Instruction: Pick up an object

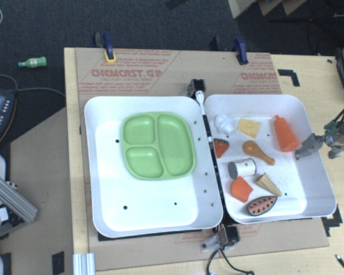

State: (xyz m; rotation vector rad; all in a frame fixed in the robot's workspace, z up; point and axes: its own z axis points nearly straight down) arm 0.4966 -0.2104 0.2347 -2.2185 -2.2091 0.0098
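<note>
The right bin (315, 182) holds several small objects. Among them are an orange bottle shape (285, 134), a yellow wedge (248, 127), a tan drumstick (257, 151), a white lump (223, 123) and a red-orange piece (220, 148). Nearer the front lie a grey-and-white cylinder (242, 168), an orange block (241, 188), a cone (269, 184) and a dark oval with a red middle (261, 205). My gripper (309, 146) hangs at the bin's right rim, just right of the orange bottle shape, with nothing seen in it.
The left bin (103, 199) carries a green divided plate (158, 145). Both bins rest on a cardboard-covered bench (160, 67) with blue clamps at the back edge. A green bottle (33, 62) lies on the dark floor at far left.
</note>
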